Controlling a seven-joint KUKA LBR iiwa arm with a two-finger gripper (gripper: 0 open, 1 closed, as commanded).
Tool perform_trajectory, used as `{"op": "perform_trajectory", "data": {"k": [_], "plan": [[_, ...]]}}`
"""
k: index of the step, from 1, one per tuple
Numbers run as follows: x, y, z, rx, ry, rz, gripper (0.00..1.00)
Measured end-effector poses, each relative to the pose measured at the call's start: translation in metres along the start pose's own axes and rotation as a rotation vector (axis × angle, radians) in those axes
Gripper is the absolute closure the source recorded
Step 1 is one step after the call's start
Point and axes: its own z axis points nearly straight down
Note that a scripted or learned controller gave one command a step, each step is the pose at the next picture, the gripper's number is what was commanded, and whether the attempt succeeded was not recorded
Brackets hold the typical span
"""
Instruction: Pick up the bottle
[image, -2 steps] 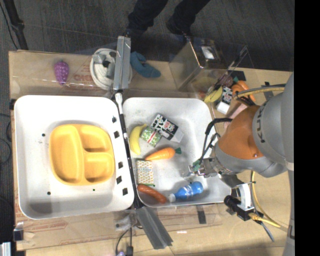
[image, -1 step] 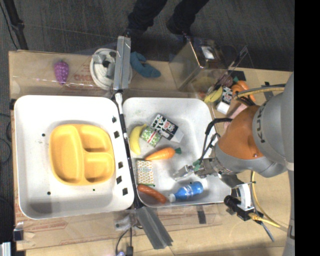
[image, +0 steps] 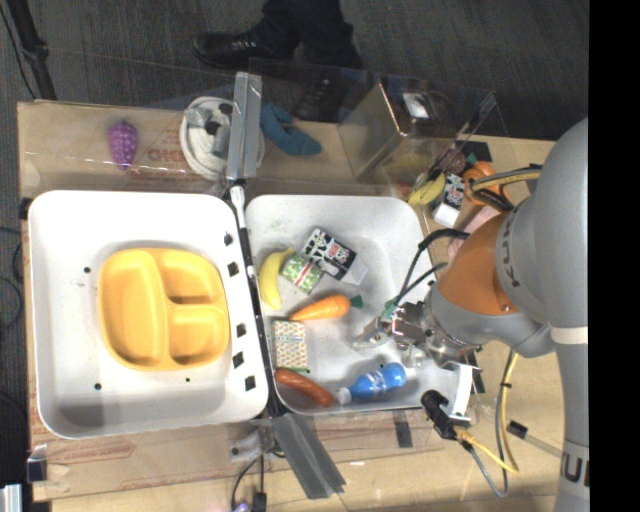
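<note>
Two white bins side by side on bench; left bin (image: 60, 300) holds a yellow divided tray (image: 165, 305) sitting in its middle, nothing else seen in it. Right bin (image: 400, 215) carries the clutter. Blue bottle (image: 378, 381) lies on its side near right bin's bottom edge, toward the bottom right corner, white cap end pointing left, body tilted slightly up to the right. Just left of it, at bottom left corner, a red-brown sausage-like item (image: 303, 388) lying along the bottom edge, close to the cap. Above that a small patterned box (image: 290, 345) against the left wall. Orange carrot (image: 322, 309) lies across the bin's middle, tilted. Yellow banana (image: 270, 277) upright along the left wall, green can (image: 301, 271) touching beside it, black-and-white carton (image: 330, 252) just upper right of the can. Arm comes in from right, orange band over the bin's right edge. Gripper (image: 392, 330) sits low over the bin's right-centre, just above the bottle and right of the carrot tip, apart from bottle body as far as seen; nothing visible between its tips. Jaw state: cannot tell, metal parts and cables blur together. Outside bins along bench's top edge: purple grape bunch (image: 122, 142) at left, white tape roll (image: 208, 135), blue cloth-like thing (image: 288, 134), clear plastic box (image: 400, 130).
</note>
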Motion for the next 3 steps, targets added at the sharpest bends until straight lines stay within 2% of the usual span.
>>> {"op": "perform_trajectory", "data": {"k": [2, 3], "plan": [[0.0064, -0.0027, 0.0006, 0.004, 0.002, -0.013, 0.0], [0.0065, -0.0028, 0.0005, 0.003, 0.001, 0.024, 0.0]]}}
